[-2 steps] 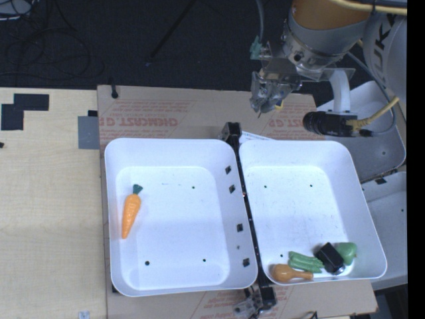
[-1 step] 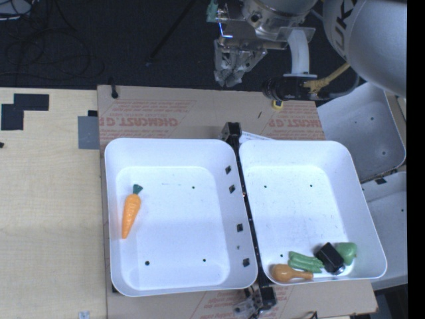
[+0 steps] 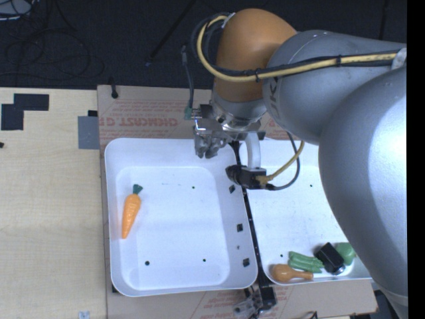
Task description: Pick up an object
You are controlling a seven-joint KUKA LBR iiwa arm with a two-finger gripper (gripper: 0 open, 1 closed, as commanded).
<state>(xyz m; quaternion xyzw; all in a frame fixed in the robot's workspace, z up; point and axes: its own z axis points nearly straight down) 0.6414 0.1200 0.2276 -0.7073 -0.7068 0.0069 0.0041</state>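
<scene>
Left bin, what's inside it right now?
The left bin holds one carrot near its left wall, on the white floor. The gripper hangs over its far right corner, hiding whatever lies under it there.

An orange carrot [image 3: 130, 211] lies in the left bin [image 3: 172, 281].

Bench [image 3: 46, 198] w/ cardboard sheet [image 3: 153, 111] on it, carrying left bin [image 3: 113, 178] & right bin [image 3: 292, 211] side by side.

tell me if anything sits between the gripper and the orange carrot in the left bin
Nothing visible does. The gripper hangs over the back rim of the left white bin, and the orange toy carrot with a green top lies alone near the bin's left wall, with bare white floor between them.
</scene>
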